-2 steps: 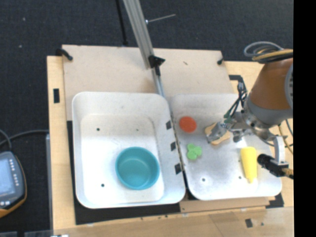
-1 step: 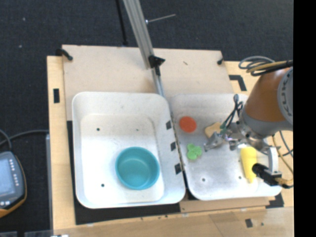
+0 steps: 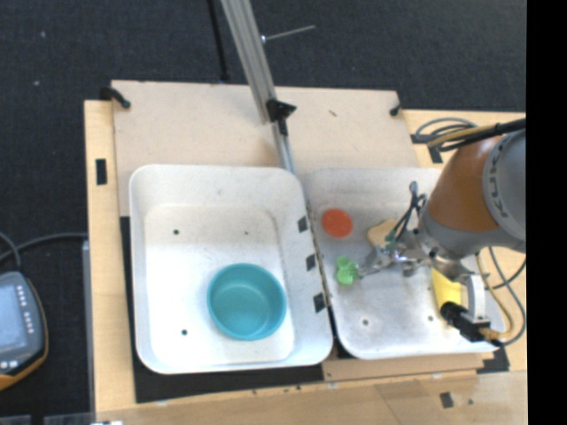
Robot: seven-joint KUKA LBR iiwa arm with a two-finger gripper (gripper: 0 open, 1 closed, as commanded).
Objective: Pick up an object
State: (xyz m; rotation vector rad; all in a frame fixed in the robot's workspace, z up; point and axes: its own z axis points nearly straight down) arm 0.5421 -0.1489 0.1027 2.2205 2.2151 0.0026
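- The arm (image 3: 469, 193), grey with that orange band, comes in from the right side of the frame and hangs over the right bin (image 3: 390, 330).
- The tool (image 3: 383, 260) sits low over the middle of that bin, pointing toward the left of the frame. Honestly, from this angle there's no telling if it's wide or narrow.
- A small green thing (image 3: 345, 273) looks to lie on the bin floor just left of the tool's tip, close to the wall between the two bins. Touching or not, can't tell.
- An orange round thing (image 3: 337, 222) lies above the green one in the frame, near the same wall and apart from the tool.
- A pale tan piece (image 3: 381, 233) lies just right of the orange one, near the tool's upper side, partly hidden by the arm.
- The left bin (image 3: 177, 193) holds a teal bowl (image 3: 247, 301), upright, in its lower right part, well apart from the tool.
- Both bins sit side by side on the tan tabletop (image 3: 337, 131). A metal pole (image 3: 248, 42) slants down from the top of the frame to where the bins meet.
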